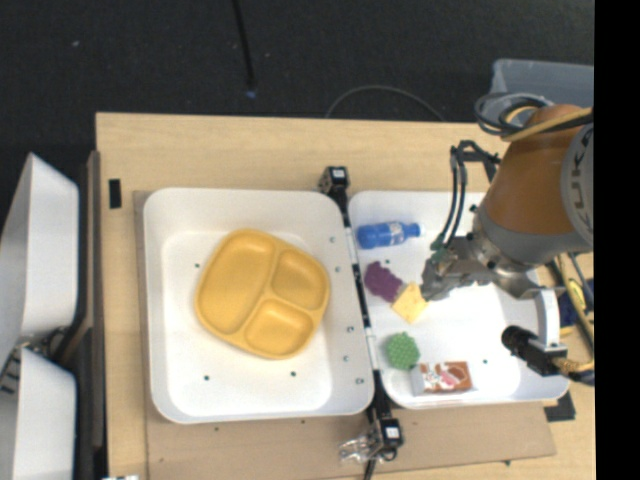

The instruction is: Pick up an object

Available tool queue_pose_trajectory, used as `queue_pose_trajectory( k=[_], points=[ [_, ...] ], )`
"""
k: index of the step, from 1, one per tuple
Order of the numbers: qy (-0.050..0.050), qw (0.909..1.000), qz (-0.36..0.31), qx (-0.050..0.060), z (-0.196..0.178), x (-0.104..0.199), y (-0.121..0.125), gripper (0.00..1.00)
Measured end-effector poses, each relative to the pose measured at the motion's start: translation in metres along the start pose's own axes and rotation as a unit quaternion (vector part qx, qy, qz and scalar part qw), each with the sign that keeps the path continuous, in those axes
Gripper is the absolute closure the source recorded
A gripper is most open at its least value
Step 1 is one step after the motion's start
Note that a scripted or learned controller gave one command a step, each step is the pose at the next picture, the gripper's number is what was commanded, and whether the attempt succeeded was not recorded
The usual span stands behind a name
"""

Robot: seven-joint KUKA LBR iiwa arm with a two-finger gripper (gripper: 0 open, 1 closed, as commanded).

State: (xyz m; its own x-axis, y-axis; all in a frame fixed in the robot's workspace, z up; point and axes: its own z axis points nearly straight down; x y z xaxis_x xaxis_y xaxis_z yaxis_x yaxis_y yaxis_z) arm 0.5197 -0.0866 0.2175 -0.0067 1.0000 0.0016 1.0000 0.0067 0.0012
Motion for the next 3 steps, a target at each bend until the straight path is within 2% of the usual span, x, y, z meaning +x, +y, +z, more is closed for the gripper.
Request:
queue_pose_trajectory(
  k=[1,3],
  points=[
    [0.000,1.0000,0.000,0.001,0.006,0.049,-0.005,1.00],
    [0.000,1.0000,-0.001,-0.001,-0.016,0.164,-0.019,1.00]
  ],
)
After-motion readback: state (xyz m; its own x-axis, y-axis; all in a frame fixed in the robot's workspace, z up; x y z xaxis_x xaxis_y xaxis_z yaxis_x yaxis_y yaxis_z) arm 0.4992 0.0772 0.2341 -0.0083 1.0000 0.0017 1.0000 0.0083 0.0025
